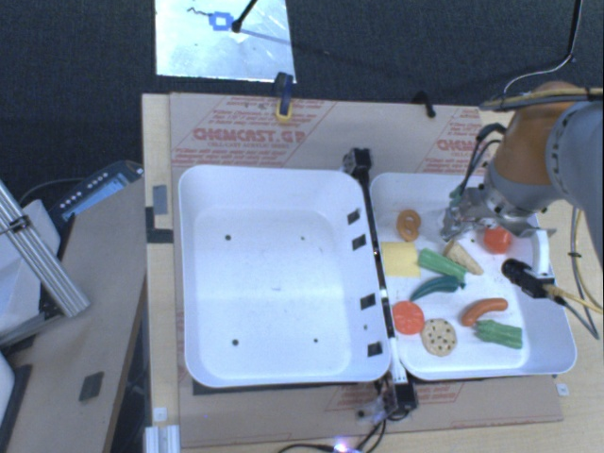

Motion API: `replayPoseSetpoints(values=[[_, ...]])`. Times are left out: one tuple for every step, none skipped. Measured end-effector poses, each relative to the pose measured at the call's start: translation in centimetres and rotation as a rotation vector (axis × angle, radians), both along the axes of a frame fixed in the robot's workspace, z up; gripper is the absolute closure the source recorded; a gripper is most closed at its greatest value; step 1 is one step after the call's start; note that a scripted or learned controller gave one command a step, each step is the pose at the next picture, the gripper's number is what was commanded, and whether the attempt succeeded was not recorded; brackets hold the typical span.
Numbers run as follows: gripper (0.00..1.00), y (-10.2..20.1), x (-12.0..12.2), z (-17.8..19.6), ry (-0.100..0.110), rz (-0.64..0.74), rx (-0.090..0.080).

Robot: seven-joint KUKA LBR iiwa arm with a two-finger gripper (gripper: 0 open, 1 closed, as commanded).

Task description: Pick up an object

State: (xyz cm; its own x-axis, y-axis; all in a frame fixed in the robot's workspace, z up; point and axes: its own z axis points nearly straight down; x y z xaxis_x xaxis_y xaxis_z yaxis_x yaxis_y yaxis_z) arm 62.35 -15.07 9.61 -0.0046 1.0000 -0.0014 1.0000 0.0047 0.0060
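On the desk, the left bin [274, 272] lay bare, offering open room. Right of it, the right bin [557, 352] held the toy food: a yellow block [399, 259], a green pepper [441, 263], a cookie [439, 337], a sausage [484, 310]. The end effector [460, 226] hovered low over a pale wedge [463, 257]; its grip state I cannot tell. A straight descent seemed wisest, well clear of the far rim.

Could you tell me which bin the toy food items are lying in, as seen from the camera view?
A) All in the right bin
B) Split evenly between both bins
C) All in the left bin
A: the cookie, the sausage, the yellow block and the other pieces all lie in the right bin, where the gripper has reached in.
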Motion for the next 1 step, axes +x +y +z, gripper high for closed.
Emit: replayPoseSetpoints(values=[[1.00,7.16,3.57,-1.13,0.002,0.007,0.004]])
